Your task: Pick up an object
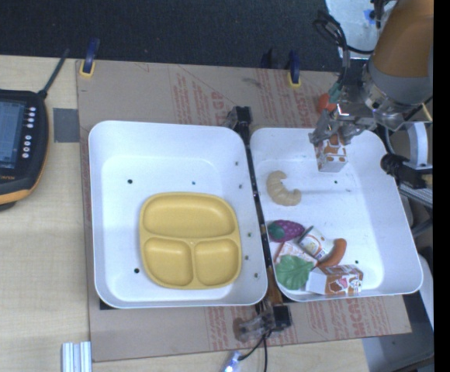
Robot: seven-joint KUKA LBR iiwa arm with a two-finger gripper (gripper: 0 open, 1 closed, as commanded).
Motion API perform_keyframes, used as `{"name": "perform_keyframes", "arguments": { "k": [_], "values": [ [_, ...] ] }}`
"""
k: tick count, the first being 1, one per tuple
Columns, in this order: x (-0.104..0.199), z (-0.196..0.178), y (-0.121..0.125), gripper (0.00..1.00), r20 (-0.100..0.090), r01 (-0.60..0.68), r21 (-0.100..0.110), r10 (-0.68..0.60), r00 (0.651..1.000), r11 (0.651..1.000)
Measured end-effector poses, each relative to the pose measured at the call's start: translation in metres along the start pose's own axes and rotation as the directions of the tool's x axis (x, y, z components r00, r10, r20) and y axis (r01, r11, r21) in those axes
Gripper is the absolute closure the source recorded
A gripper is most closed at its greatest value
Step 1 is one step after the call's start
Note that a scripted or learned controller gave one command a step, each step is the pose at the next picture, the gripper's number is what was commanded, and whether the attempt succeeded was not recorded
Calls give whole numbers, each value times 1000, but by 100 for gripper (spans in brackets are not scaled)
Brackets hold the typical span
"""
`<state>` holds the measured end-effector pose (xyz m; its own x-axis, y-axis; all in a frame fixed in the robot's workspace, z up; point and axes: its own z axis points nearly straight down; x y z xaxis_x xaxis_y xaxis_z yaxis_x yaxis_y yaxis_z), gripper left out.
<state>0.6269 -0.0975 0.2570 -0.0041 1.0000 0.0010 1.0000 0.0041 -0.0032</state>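
one small carton (pixel 333 156) sits at the right bin's (pixel 399 208) 12 o'clock, between the gripper's (pixel 333 141) fingers, which look closed on its top; lift straight and slowly; grip looks shallow; the croissant (pixel 283 188) lies at the carton's 8 o'clock.

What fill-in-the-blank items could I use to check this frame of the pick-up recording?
1. The yellow divided tray lies in the ____ bin.
2. The croissant lies in the right bin, and nothing touches it: it lies ____.
3. The hand is over the ____ bin, at a small carton.
4. The tablet rests on the bench, to the ____ of both bins.

Missing words: left; alone; right; left
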Motion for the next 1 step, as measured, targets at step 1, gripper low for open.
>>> {"name": "perform_keyframes", "arguments": {
  "k": [1],
  "values": [
    [56,18,-22,100,2,2,2,-2,1000,1000]
  ]
}}
